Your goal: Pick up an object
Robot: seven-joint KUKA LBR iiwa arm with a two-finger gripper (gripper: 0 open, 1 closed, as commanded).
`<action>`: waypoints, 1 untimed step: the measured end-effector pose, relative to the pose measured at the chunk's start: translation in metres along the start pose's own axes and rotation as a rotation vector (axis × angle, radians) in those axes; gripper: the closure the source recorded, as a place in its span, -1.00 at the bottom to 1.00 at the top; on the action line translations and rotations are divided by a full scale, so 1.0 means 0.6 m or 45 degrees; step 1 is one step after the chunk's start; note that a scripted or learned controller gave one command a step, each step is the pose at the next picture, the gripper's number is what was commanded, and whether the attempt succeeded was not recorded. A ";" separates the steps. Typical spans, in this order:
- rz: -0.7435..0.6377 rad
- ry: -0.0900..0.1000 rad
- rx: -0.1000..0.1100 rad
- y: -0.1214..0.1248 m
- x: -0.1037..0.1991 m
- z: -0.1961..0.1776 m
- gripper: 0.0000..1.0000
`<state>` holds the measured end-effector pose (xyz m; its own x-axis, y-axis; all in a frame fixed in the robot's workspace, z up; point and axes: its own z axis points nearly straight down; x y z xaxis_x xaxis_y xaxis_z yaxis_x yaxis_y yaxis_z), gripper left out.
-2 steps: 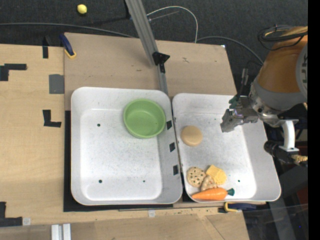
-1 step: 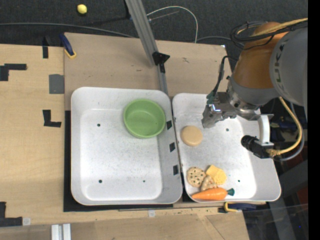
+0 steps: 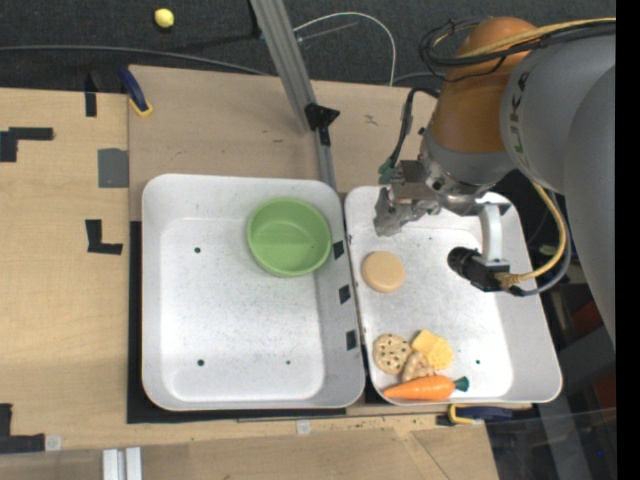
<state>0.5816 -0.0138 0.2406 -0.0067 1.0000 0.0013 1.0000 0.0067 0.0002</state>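
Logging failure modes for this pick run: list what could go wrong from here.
1. The end effector hangs above and beside the round tan cookie, not over it; a straight descent may miss.
2. The waffle cracker, cheese piece and carrot lie packed together by the right bin's near rim, so a grasp there may catch two or hit the wall.

i see the gripper [image 3: 392,213] low over the right bin [image 3: 520,363], just above a round tan biscuit [image 3: 383,271]. a cookie [image 3: 391,353], cheese wedge [image 3: 432,348] and carrot [image 3: 422,389] sit near its front edge. a green bowl [image 3: 289,236] rests in the left bin [image 3: 170,308].
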 end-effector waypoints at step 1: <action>0.002 -0.002 0.001 0.047 0.067 0.021 1.00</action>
<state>0.6095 0.0264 0.2284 -0.0051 1.0000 0.0000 1.0000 0.0051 -0.0007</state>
